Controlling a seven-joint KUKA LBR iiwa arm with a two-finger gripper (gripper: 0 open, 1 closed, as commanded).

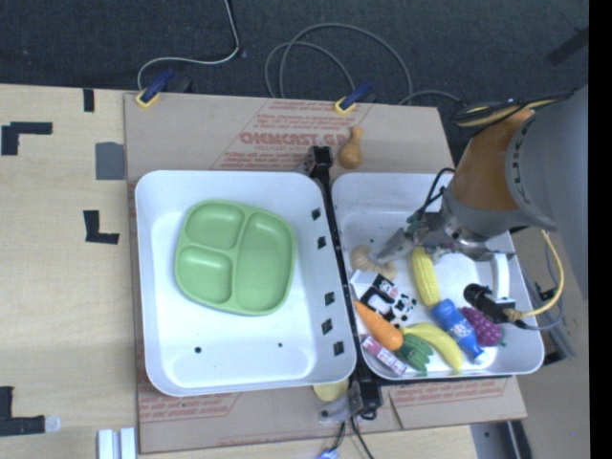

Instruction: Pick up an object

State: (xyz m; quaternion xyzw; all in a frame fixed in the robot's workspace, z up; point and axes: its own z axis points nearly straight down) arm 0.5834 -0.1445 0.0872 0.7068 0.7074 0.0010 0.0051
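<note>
Your gripper sits low in the right bin, just left of the corn; can't tell its grip state.

Taking the divider between the two bins as the mark, the left bin lies to its left with a sectioned plate inside, and the right bin lies to its right holding a heap of toy food. In that heap a carrot sits just right of the divider, with a corn cob further right, a banana nearer the front edge and grapes farthest right. A pear lies on the board behind the divider's far end.
</note>
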